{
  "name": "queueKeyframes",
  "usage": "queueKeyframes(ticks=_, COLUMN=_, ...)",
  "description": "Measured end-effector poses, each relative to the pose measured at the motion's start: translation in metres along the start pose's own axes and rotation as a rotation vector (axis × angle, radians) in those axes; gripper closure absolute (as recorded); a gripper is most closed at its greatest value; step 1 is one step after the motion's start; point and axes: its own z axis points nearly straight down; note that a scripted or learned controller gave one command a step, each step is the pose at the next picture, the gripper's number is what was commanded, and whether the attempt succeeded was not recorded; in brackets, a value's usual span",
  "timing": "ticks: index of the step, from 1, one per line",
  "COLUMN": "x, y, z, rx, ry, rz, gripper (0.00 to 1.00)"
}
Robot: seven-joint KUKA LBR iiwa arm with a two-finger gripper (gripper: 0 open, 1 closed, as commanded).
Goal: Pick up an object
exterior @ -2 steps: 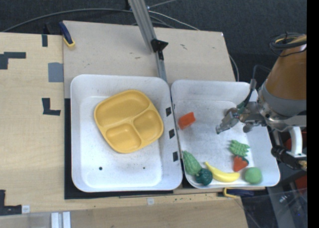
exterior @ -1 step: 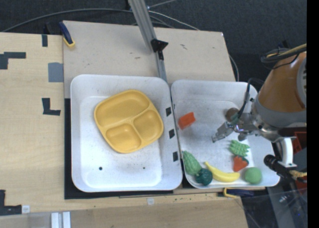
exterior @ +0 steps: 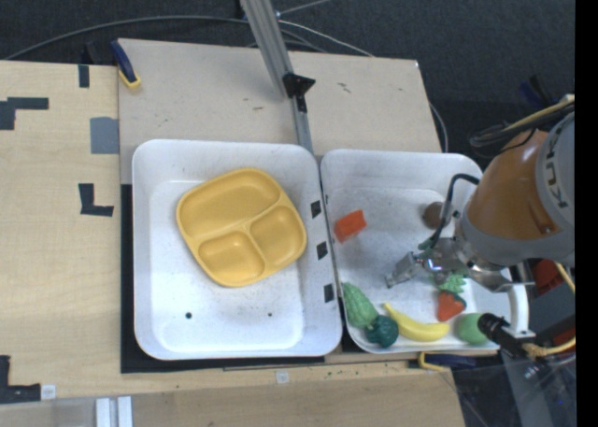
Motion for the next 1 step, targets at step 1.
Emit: queueKeyframes(ticks=1, x=0.0006, y=0.0016, z=-0.0129, rx=-0.004, ry=0.000, rz=-0.002, gripper=1.00)
